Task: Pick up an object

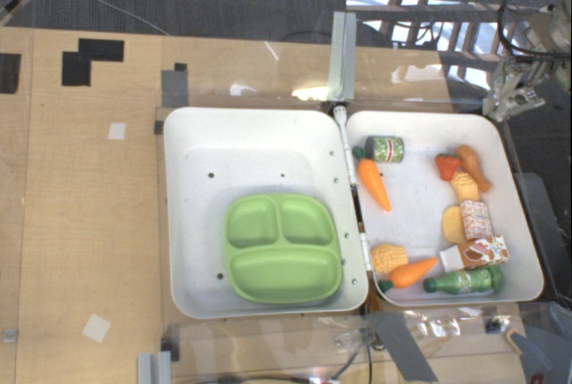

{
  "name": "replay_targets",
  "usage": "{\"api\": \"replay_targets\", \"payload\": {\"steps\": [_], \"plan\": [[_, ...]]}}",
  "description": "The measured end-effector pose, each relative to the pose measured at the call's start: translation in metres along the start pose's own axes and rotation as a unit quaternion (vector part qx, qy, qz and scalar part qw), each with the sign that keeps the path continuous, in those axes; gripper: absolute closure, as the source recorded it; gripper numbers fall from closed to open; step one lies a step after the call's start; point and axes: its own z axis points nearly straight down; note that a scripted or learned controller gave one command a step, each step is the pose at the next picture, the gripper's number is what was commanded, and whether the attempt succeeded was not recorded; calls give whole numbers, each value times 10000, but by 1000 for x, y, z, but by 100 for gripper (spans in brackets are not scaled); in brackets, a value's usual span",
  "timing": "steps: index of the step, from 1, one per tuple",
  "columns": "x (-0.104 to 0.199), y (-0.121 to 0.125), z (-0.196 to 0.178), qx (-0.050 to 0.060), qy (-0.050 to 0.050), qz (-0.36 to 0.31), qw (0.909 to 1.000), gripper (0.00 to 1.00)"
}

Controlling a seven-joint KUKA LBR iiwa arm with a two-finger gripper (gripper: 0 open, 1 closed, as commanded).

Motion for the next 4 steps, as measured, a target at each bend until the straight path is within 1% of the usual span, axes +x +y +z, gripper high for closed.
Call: {"api": "replay_targets", "payload": {"steps": [1, 2, 3, 4], "plan": [[-21, -17, -67, 8, -15, -140, 9999, 100], [-14, -29, 32, -36, 11, -2885, 9575, 100], [21, -3, 65, -40, 16, -3162, 9487, 100], [-12, -28, 35, -16, -4, -3948, 9188, 100]]}}
